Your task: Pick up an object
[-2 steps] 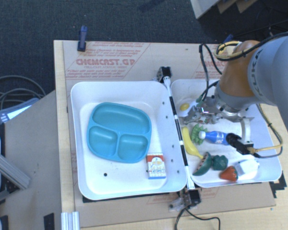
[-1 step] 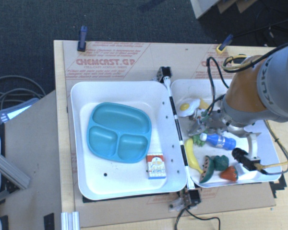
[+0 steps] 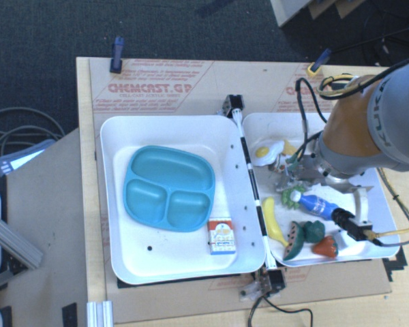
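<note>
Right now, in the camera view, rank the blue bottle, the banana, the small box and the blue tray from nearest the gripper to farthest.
The gripper is low in the right bin.
1. Blue bottle: right bin, just below the gripper.
2. Banana: right bin, along its left wall.
3. Small box: left bin, lower right corner.
4. Blue tray: left bin, middle.

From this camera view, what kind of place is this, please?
Probably a robotics lab bench for grasping trials, not a kitchen: two white bins clamped on protective-film board, toy food such as a banana, a robot arm, and loose cables on carpet.
</note>
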You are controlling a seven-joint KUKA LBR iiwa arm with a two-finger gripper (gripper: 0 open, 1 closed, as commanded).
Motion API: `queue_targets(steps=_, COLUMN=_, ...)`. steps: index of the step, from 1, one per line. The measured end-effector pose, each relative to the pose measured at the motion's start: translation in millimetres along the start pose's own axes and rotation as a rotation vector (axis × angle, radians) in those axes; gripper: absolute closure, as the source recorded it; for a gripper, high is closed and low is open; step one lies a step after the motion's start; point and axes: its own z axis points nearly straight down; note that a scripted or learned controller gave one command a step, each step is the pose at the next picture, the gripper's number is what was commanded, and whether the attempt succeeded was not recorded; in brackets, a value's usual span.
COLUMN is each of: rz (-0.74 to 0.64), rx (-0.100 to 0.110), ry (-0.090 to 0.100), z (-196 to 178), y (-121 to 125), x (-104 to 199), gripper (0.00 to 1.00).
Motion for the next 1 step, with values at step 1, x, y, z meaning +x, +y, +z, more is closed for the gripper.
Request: queue_targets(steps=1, rz=-0.002, rx=0.002, ry=0.001, z=-90.2, y=-71.4, x=46.4, gripper=1.00)
